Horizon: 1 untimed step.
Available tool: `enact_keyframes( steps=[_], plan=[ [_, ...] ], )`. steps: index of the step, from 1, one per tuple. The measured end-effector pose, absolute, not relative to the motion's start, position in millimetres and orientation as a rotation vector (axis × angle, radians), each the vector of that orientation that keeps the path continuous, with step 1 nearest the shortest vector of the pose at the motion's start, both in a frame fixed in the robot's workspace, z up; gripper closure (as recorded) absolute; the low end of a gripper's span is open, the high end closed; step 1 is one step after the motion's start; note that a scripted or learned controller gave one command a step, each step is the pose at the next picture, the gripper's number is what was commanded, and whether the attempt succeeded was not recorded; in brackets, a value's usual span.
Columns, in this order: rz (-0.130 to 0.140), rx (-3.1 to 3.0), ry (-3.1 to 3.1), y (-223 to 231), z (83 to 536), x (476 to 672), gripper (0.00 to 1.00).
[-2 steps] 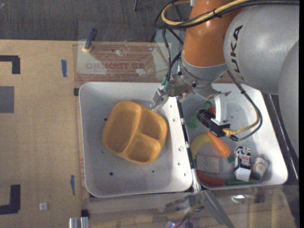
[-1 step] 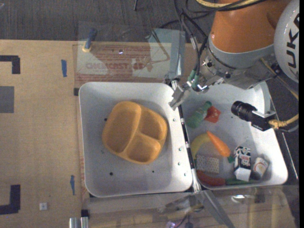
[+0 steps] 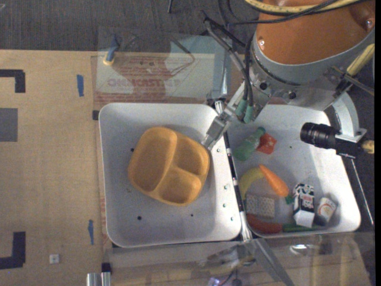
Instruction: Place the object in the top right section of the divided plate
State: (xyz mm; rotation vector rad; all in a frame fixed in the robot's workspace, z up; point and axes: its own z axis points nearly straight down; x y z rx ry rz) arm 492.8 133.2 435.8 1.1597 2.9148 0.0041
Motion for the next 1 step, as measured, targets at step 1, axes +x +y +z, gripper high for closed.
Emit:
enact_keyframes(
  steps=[1],
  plan=[
    [0.003, 0.556, 3.089, 152.4, 436.1, 479.4, 0.00]
  ],
)
